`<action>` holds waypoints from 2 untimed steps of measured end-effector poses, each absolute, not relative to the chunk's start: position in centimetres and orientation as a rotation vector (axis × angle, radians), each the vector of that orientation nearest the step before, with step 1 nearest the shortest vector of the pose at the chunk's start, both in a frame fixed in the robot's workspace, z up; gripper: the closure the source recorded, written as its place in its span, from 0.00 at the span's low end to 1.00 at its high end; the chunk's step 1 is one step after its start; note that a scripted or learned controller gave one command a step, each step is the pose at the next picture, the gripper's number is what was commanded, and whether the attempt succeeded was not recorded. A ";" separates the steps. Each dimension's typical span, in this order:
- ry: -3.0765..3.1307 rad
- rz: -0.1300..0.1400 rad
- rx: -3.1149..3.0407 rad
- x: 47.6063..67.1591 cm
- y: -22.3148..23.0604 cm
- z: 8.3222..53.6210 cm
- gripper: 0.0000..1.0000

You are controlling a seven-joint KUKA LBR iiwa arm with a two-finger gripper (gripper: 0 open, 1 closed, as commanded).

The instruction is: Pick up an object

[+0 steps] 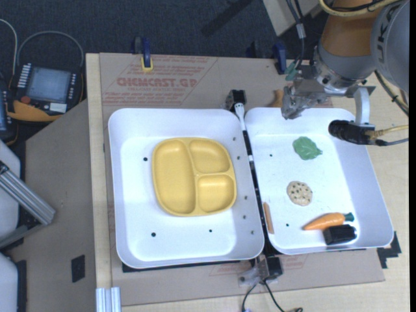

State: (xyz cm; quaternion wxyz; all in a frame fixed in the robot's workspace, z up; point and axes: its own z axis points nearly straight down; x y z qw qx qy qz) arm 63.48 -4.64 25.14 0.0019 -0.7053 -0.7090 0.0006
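A grey arm with an orange band reaches in from three o'clock and holds its hand (296, 106) over the far rim of the right bin (364, 200), at about twelve o'clock of that bin, with nothing seen between its tips; whether the hand is spread or pressed together cannot be told from this slant. Four candidates for the pick lie loose in the right bin, apparently scattered so that each can be approached alone: a green leafy piece (306, 148) near the bin's centre and nearest the hand, a speckled cookie (299, 192) toward six o'clock of it, and, along the near edge at about five o'clock, an orange carrot (327, 221) lying just beside a small black block (340, 234). The left bin (123, 194) carries a yellow divided plate (193, 175) at its middle, set flat with its three compartments bare. Both bins sit side by side on a cardboard sheet (162, 77) that covers the counter. Judging by the hand's height and place at the bin's rim, no object has yet been picked up, and the green piece looks the shortest reach.
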 end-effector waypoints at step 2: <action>-2.228 -0.004 -2.215 64.1 6.7 23.6 1.00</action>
